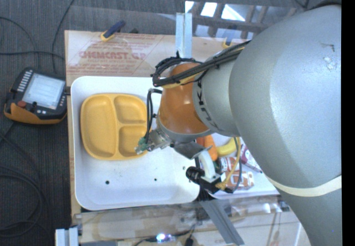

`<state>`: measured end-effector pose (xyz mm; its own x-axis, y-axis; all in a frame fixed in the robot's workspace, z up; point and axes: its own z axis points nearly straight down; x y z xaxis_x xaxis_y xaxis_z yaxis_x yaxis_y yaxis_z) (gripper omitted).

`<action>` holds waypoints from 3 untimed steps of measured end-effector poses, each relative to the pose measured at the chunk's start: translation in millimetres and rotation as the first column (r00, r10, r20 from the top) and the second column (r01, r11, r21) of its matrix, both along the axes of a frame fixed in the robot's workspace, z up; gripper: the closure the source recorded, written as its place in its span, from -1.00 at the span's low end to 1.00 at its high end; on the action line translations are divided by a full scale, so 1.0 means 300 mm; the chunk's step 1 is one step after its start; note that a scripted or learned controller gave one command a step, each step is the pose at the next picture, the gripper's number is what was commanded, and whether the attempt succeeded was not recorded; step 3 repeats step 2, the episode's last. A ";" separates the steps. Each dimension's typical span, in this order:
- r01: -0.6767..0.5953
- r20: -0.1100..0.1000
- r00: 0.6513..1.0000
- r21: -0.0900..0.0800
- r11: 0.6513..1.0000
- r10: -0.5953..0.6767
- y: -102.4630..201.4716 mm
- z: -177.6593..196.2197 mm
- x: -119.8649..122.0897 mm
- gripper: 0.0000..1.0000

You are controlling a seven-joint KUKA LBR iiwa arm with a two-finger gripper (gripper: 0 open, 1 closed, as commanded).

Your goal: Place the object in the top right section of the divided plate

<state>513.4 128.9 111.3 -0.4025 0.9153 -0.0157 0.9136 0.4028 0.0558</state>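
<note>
Camera view: yellow divided plate (pixel 100 128) lies in the left white bin (pixel 122 186), toward the bin's upper-left part. The plate has 3 sections: one big one on the view's left and two smaller ones stacked on the view's right. All 3 look bare; the top right section (pixel 130 107) has nothing in it.

The grey arm (pixel 283 95) fills the right half of the view. Its orange band (pixel 180 100) sits just right of the plate. The gripper (pixel 145 144) points down and left, w/ its tip at the right rim of the plate's lower right section, i.e. below the target section. A small greenish bit shows at the tip. Can't tell if that's a held object or gripper hardware, and can't tell whether the gripper is spread or closed. Which thing is the task's object can't be made out either.

The right bin (pixel 244 190) is mostly hidden under the arm. An orange item (pixel 206 140), a yellow item (pixel 226 149) and a red-and-white packet (pixel 247 175) peek out below the wrist; too covered to name.

Off the bins: a board w/ red lettering (pixel 111 53) lies above the left bin, w/ a blue-and-yellow clamp (pixel 113 29) at its top edge. A teach pendant (pixel 36 98) w/ lit screen lies on the grey carpet at far left, cables around it.
</note>
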 end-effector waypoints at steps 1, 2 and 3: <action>0.000 -0.023 1.000 -0.006 1.000 0.000 -0.003 -0.033 -0.021 -1.00; 0.106 -0.060 0.993 -0.014 0.994 -0.107 -0.138 0.234 0.257 -1.00; 0.106 -0.060 0.993 -0.014 0.994 -0.107 -0.138 0.234 0.257 -1.00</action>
